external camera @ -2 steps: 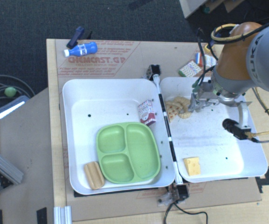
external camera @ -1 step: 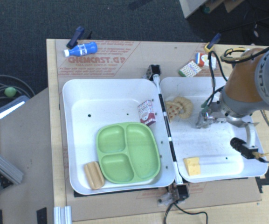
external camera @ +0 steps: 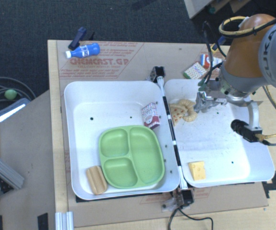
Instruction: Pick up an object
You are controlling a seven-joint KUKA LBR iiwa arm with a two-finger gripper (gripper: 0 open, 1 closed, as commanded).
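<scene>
In the right bin (external camera: 233, 169), a tan pretzel-shaped piece (external camera: 182, 111) lies in the far left corner. A yellow cheese-like block (external camera: 197, 170) sits near that bin's front left. The gripper (external camera: 201, 103) hangs low over the right bin, just right of the pretzel piece and touching or nearly touching its edge. In the left bin (external camera: 80, 104) there are a green divided plate (external camera: 129, 156), a small red-and-white pack (external camera: 150, 115) by the right wall, and a tan bread-like slab (external camera: 96, 179) at the front left.
A blue-and-white bottle (external camera: 82, 50) lies on the cardboard behind the left bin. A colourful small box (external camera: 195, 71) sits behind the right bin. A black clamp (external camera: 157, 73) marks the divide between bins. A black cable fitting (external camera: 243, 130) juts from the arm over the right bin.
</scene>
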